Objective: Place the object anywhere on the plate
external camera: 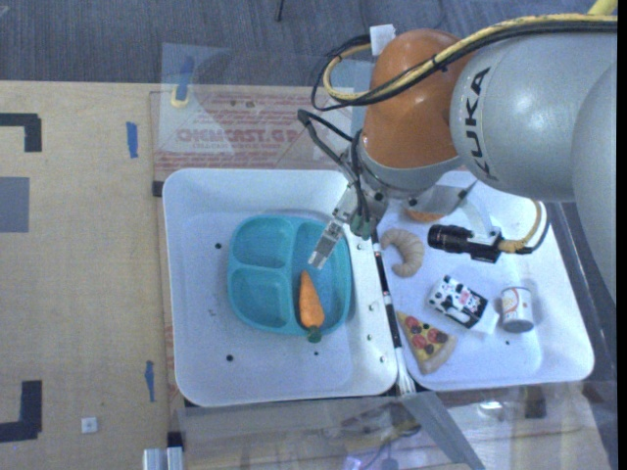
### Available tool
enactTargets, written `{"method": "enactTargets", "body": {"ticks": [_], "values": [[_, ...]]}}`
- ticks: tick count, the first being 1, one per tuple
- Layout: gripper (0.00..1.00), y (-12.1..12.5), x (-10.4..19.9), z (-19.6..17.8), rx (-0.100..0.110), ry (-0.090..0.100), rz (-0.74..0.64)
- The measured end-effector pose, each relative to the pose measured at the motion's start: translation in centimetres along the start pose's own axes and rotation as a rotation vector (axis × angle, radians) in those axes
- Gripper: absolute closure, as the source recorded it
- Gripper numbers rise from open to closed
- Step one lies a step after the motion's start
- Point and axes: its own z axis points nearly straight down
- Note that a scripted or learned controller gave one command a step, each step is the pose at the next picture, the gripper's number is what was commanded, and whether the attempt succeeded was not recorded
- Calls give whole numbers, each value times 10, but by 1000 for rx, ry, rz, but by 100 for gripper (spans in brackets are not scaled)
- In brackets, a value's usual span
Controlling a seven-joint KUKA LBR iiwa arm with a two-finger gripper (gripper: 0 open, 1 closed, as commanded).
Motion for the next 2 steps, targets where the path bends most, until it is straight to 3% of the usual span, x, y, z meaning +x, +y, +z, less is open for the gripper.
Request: {"method": "enactTargets", "body": {"ticks": [1, 2], "values": [[0, -5, -4, 6, 1, 1, -50], [0, -17, -18, 6, -1, -1, 14]]}}
